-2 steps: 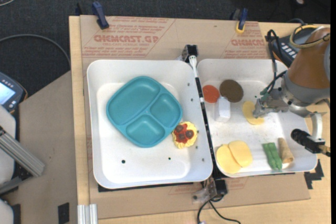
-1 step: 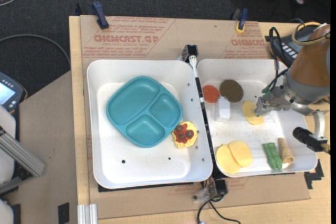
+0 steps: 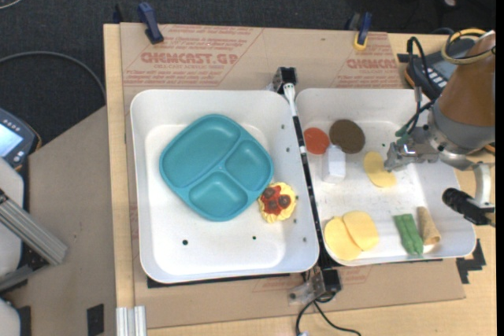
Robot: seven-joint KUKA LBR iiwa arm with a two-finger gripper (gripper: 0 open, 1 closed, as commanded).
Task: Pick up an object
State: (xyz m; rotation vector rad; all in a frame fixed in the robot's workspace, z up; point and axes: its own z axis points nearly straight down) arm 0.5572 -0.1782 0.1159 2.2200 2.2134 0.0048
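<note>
gripper [image 3: 391,159], metal and two-fingered, hovers over the right white bin [image 3: 394,100]; whether it is clenched or released i cannot tell. just at its 6 o'clock lies a pale yellow flat oval piece [image 3: 382,175]. a brown round disc [image 3: 347,135] sits at its 10 o'clock.

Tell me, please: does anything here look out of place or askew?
The teal divided plate lies rotated, not squared with the left bin. The small pizza toy rests beside its corner. Otherwise nothing looks spilled or damaged.
</note>
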